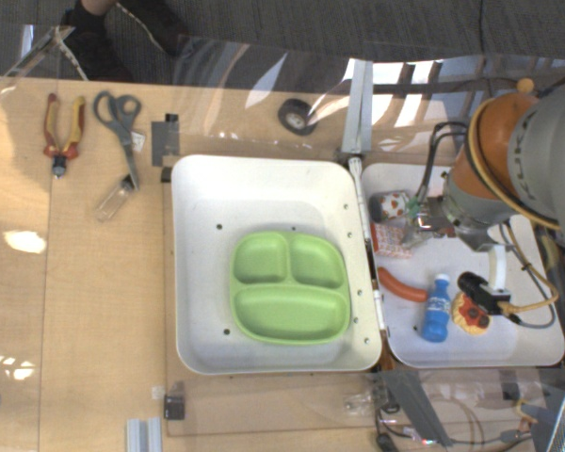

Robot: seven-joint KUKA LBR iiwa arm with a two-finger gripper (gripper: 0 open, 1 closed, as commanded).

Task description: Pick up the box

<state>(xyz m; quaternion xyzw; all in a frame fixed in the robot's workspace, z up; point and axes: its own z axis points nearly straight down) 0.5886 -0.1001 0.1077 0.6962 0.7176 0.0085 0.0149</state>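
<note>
Near the left wall of the right bin (pixel 546 351), the box (pixel 392 236), a small red-and-white patterned carton, lies just beside the end effector (pixel 422 217). Whether the end effector is apart or together cannot be told; the wrist covers it. Centre over the box, descend vertically, and keep off the bin wall and the orange carrot-like item (pixel 401 285). The box's upper end merges with a patterned object (pixel 392 203); its true outline is uncertain. The blue bottle (pixel 437 309) stands apart.

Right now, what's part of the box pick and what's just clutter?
Job: box, gripper, right bin.

Clutter: green tray, left bin, blue bottle, orange tube, scissors, pliers, tape roll.
</note>
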